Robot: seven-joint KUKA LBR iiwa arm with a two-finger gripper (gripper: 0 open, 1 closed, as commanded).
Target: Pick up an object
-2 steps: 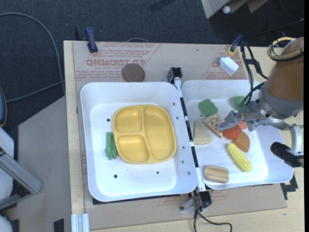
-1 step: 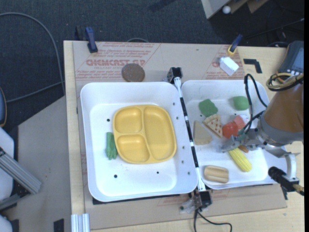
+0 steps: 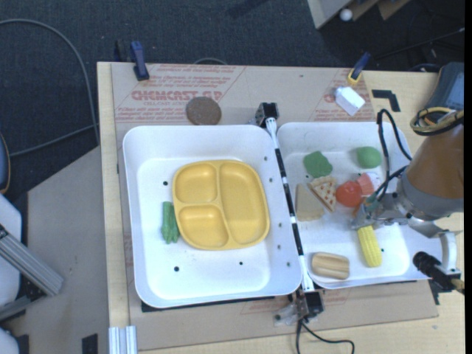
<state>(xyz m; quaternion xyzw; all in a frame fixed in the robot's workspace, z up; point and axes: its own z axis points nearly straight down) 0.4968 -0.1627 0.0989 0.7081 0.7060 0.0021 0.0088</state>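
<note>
My gripper (image 3: 370, 212) reaches from the right into the right bin (image 3: 335, 135). It sits low, just above the top end of a yellow corn cob (image 3: 369, 246) and right beside a red tomato (image 3: 349, 193). A pizza slice (image 3: 323, 192) and a beige bread slice (image 3: 308, 203) lie left of the tomato. Two green toys lie at the back of the bin, a darker one (image 3: 318, 163) and a rounder one (image 3: 368, 155). A hot dog bun (image 3: 330, 265) rests near the front wall. I see nothing lifted off the bin floor.
The left bin (image 3: 140, 198) holds a yellow divided plate (image 3: 220, 202) and a green pea pod (image 3: 169, 223) beside it. On the bench behind the bins lie a brown disc (image 3: 203, 111) and a white block (image 3: 349, 99). Black clamps (image 3: 267, 113) join the bins.
</note>
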